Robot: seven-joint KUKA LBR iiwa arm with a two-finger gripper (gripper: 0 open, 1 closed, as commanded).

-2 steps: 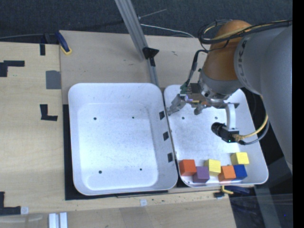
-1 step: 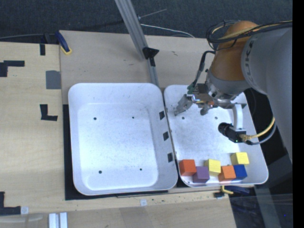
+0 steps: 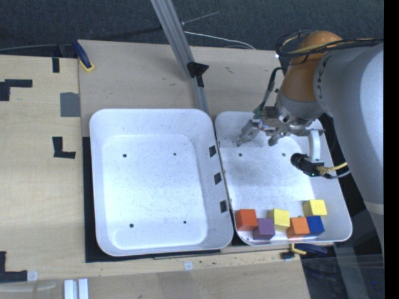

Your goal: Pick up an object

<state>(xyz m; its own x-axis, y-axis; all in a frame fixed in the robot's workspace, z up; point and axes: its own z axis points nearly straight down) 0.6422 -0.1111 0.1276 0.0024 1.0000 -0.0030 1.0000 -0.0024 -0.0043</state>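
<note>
Even, fairly dim overhead light, slightly soft focus, faint shadows inside the white bins (image 3: 100, 126), no strong glare

glossy white bins (image 3: 156, 120) (plastic-looking), matt wooden bench (image 3: 37, 185)

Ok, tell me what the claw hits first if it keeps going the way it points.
Probably the bare floor of the right bin; the claw points down and leftward, far from the blocks, though depth is unclear.

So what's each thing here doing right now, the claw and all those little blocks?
gripper: fingers spread open, nothing between them, above the far end of the right bin.
orange block: resting at the near end.
purple block: resting, against the orange one.
yellow blocks: resting.
blue block: resting, untouched.
left bin: sitting beside the right one.
</note>
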